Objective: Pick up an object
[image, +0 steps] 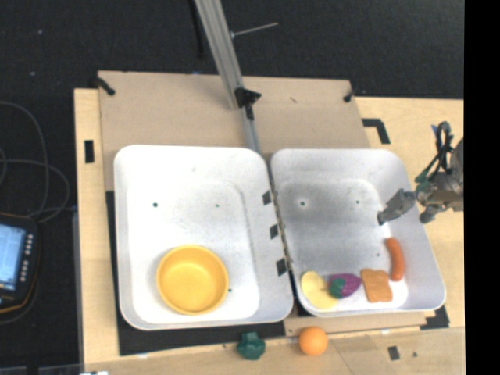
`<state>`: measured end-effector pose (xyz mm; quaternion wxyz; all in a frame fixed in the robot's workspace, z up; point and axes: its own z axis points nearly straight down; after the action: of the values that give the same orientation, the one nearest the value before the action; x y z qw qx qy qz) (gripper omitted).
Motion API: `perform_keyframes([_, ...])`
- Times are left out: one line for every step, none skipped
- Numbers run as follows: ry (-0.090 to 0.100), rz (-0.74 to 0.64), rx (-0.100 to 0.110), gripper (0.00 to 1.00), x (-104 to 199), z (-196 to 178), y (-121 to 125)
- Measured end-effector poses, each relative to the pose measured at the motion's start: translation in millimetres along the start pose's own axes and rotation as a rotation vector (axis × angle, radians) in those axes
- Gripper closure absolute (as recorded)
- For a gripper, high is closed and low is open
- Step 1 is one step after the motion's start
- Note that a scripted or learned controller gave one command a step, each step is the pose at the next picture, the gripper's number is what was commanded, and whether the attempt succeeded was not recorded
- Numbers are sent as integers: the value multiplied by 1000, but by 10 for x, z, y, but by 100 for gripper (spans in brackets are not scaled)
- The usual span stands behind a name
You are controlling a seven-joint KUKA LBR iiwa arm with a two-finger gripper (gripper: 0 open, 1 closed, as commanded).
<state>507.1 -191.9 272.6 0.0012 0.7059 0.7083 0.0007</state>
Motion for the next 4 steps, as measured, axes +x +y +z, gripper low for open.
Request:
perform_keyframes([0,1,0,0,-1,0,0])
perform_keyframes([0,4,3,0,91,520,14])
perform_keyframes([1,5,6,0,187,1028,-5])
perform_keyframes([0,3,6,0,154,1650,25])
